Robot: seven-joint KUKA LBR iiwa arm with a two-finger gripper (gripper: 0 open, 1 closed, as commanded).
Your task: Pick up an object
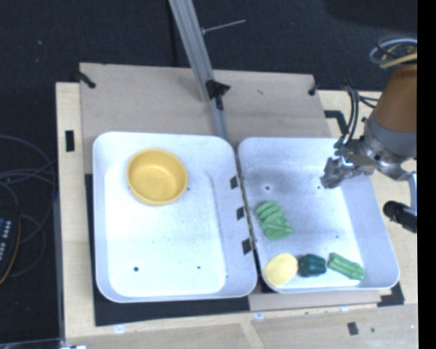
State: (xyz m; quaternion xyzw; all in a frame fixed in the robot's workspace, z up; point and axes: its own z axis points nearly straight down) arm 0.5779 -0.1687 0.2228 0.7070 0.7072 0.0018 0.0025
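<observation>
My gripper (334, 171) hangs over the right bin's (305, 158) far right part, near its rim. Nothing shows between its tips. In that bin a light green ridged object (273, 221) lies near the left wall. Along the front wall sit a yellow round object (280, 268), a dark green object (312, 265) and a green elongated object (346, 266). All these lie well below and to the left of my gripper. A yellow bowl (158, 176) stands in the left bin (167, 260), at its far left.
A grey metal post (195, 46) slants up from between the bins at the back. The bench top (160, 97) of pale wood runs behind both bins. A black device (400, 214) juts in at the right edge.
</observation>
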